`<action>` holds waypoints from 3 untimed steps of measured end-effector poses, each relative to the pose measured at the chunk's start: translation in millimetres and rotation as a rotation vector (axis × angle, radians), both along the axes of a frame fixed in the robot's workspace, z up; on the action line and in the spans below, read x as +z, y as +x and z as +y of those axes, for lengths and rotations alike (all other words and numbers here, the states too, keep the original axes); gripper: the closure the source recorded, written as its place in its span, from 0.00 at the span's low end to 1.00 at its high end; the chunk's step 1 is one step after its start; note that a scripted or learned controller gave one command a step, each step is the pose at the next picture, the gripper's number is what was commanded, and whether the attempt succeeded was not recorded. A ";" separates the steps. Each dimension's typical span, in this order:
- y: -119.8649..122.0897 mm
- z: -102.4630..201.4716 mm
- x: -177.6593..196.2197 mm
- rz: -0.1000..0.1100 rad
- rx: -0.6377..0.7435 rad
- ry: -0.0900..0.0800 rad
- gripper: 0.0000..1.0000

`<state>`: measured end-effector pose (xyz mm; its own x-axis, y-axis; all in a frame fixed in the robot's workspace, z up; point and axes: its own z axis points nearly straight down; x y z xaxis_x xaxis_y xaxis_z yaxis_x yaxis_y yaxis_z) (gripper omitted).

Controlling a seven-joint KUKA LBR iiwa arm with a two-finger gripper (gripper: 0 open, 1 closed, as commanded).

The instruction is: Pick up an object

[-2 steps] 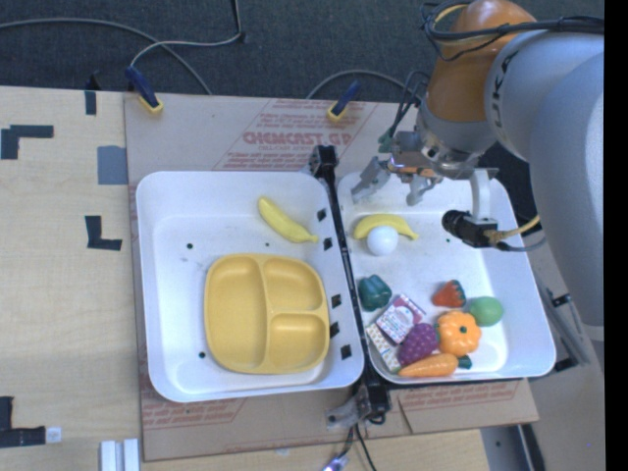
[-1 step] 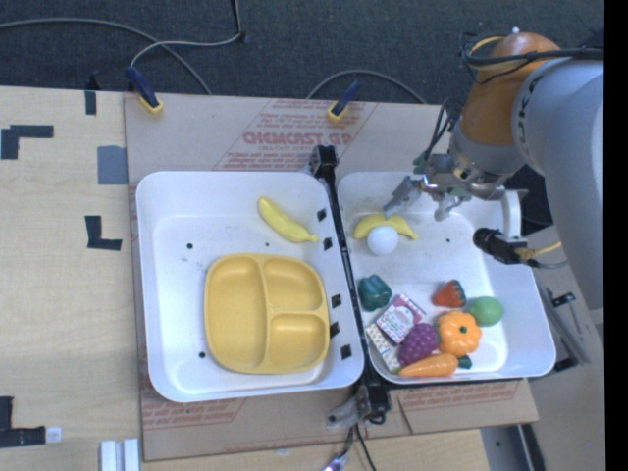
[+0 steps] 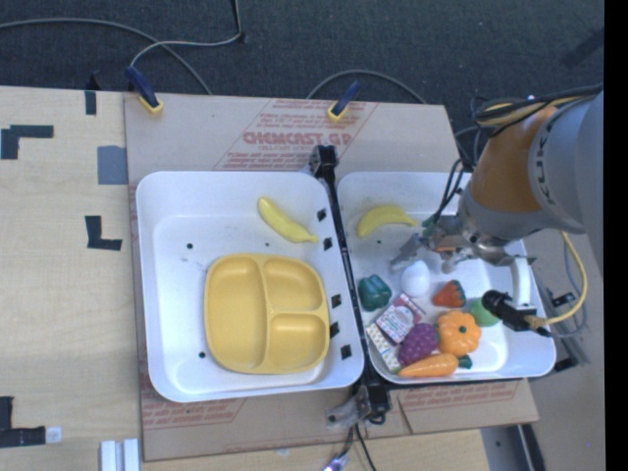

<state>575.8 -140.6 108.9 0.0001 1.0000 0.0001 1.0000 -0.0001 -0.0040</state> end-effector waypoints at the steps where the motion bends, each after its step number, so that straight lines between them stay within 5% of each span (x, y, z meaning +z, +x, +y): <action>1: 69.7 20.8 -22.4 -0.009 0.003 0.000 0.00; 2: 87.9 35.7 -24.2 0.016 -0.001 -0.015 0.00; 3: 92.3 20.7 -23.4 -0.001 0.002 -0.003 0.00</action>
<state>668.1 -119.9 85.5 -0.0016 1.0000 -0.0028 1.0000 0.0016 -0.0029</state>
